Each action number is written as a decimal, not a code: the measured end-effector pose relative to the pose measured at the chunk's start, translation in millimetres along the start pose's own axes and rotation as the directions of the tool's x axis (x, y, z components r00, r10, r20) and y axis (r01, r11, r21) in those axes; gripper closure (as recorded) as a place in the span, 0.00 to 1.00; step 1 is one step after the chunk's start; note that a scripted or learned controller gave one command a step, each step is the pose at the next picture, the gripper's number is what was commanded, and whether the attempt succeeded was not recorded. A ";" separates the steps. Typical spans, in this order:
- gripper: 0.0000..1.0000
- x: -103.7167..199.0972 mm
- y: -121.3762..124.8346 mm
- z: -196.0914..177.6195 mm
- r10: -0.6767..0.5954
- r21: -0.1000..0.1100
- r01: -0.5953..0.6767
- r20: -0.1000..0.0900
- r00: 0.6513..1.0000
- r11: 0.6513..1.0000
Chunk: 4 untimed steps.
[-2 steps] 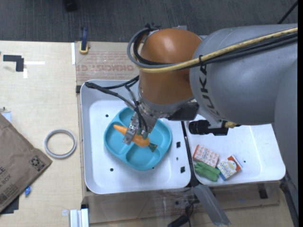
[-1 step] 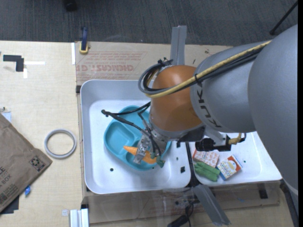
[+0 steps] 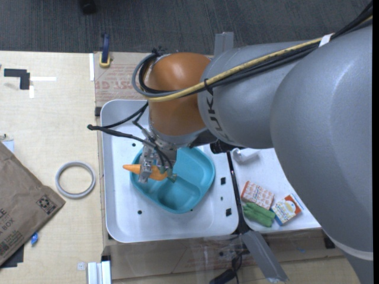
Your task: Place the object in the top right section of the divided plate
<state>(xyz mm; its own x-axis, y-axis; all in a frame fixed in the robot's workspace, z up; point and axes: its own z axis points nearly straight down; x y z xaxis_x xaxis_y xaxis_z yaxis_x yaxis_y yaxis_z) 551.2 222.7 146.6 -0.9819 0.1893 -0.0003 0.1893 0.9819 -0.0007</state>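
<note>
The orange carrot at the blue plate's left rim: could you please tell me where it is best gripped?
Probably across the thicker middle of the carrot, coming from above: it lies flat over the rim of the blue plate, tapered tip pointing left, and the pincer is already over it.

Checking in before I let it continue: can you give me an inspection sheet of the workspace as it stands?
Surface: two white bins side by side on a bench.
Job's things: blue divided plate in left bin; orange carrot-like object at its left rim, under the gripper.
Clutter: small packets and a green item in right bin.
Grippers: gripper over the plate's left edge; finger state unclear.
Cables: black cables looping off the wrist.
Surroundings: tape roll, cardboard box.
</note>
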 end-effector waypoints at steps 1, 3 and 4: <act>1.00 19.2 -107.6 -49.5 -0.097 0.001 0.097 -0.002 0.995 0.995; 1.00 41.2 -18.5 -145.6 -0.449 -0.001 0.449 -0.001 0.894 0.894; 1.00 61.3 -26.2 -82.5 -0.636 -0.002 0.636 -0.003 0.772 0.772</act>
<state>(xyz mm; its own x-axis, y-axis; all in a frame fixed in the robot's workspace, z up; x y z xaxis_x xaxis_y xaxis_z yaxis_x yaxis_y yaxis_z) 486.0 208.7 229.1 -0.8782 -0.4784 0.0030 -0.4784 0.8782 0.0010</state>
